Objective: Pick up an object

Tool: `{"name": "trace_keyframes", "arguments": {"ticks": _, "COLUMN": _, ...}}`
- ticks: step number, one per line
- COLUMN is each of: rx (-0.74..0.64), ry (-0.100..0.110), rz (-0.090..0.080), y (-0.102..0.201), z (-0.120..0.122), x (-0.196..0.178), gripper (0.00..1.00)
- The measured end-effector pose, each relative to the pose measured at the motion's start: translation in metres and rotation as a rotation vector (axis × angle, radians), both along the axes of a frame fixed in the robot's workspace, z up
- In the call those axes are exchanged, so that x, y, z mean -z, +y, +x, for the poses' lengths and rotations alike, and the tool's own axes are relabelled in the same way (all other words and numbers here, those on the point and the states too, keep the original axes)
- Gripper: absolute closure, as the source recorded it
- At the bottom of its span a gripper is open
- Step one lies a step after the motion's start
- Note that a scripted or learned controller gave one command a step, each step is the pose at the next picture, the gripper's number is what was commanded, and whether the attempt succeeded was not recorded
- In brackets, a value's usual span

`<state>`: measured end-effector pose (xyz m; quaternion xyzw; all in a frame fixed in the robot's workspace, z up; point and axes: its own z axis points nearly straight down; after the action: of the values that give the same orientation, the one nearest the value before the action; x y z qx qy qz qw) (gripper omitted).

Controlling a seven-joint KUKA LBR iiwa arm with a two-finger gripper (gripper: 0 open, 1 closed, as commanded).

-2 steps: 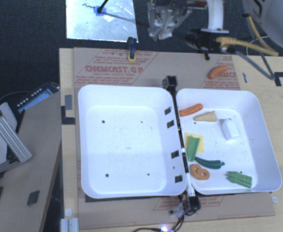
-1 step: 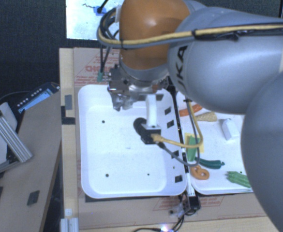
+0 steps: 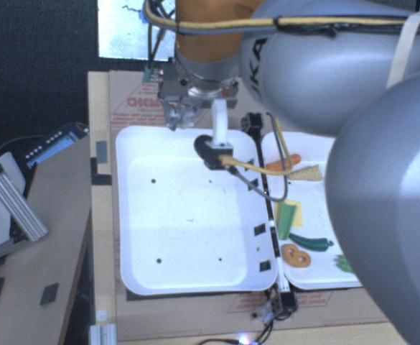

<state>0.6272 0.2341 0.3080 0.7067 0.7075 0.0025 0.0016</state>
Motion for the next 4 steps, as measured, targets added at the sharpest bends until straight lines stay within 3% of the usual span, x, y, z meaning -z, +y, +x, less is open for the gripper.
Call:
{"name": "trace_keyframes", "arguments": {"ticks": 1, "rx": -0.003, "ry": -0.014, "rz": 0.005, "y": 0.000, "z": 0.030, "x": -0.147, "gripper": 1.00}}
{"name": "trace_keyframes", "arguments": {"ticks": 2, "rx": -0.004, "ry": -0.003, "rz": 0.002, "y": 0.000, "z": 0.042, "x": -0.205, "gripper": 1.00}}
{"name": "trace_keyframes", "arguments": {"ticks": 3, "rx": -0.005, "ry": 0.008, "rz": -0.001, "y": 0.000, "z": -0.018, "x": -0.226, "gripper": 1.00}}
{"name": "trace_keyframes", "arguments": {"ticks": 4, "rx": 0.003, "ry": 0.002, "rz": -0.001, "y": -0.062, "z": 0.040, "x": -0.212, "gripper": 1.00}}
